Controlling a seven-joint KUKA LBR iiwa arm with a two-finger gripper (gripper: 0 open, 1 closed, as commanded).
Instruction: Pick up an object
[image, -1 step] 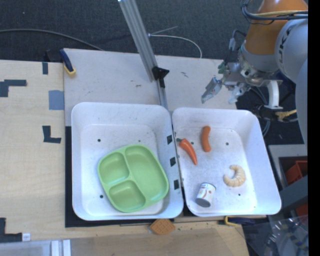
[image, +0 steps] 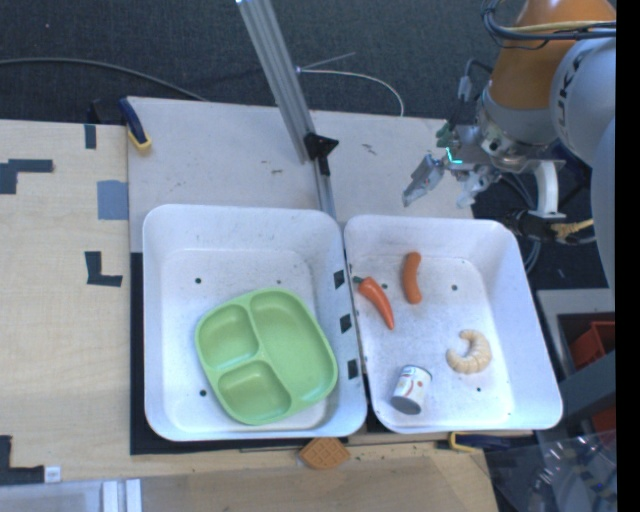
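Objects for picking lie in the right bin (image: 520, 300): an orange carrot (image: 377, 300) near its left wall, a sausage (image: 411, 277) just beside it, a croissant (image: 470, 352) and a small can (image: 410, 389) on its side. Above the bin's far edge hangs the gripper (image: 447, 182), jaws spread and holding nothing. A green divided plate (image: 265, 355) fills the left bin (image: 160, 300).

A pale wooden bench (image: 60, 300) lies below me, grey tape patches (image: 112, 199) on it; behind the bench, dark carpeted floor (image: 150, 50).
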